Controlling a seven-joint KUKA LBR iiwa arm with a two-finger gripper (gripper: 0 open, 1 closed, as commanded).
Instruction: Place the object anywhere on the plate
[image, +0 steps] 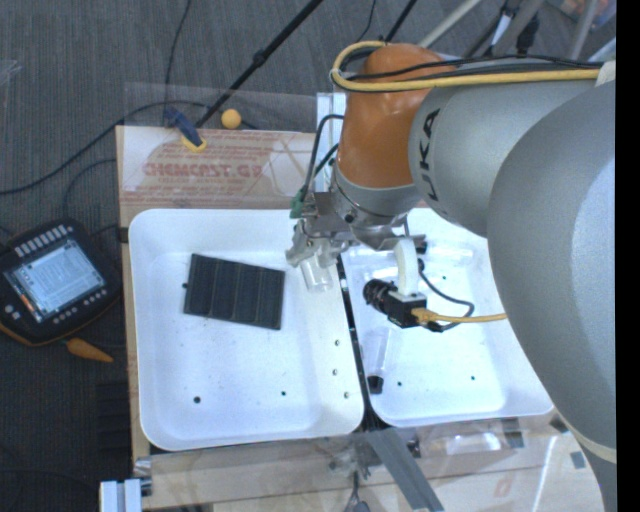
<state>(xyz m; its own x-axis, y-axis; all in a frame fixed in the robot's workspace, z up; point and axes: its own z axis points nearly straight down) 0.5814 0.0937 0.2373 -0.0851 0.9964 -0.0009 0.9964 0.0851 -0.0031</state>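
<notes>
Looming grey, the arm hangs its gripper over the seam between the bins, its fingers slightly parted on nothing I can see, while the dark ridged plate lies flat in the left bin, just left of it.

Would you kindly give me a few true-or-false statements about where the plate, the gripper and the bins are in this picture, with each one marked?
1. The dark ribbed plate lies in the left bin. True.
2. The gripper hangs near the divide between the two bins. True.
3. The plate stands upright against the bin wall. False: it lies flat on the bin floor.
4. The gripper touches the plate. False: it is apart from the plate, off to its right.
5. A handheld controller lies on the floor left of the bench. True.
6. The right bin holds a second dark plate. False: the one plate in sight is in the left bin.
</notes>
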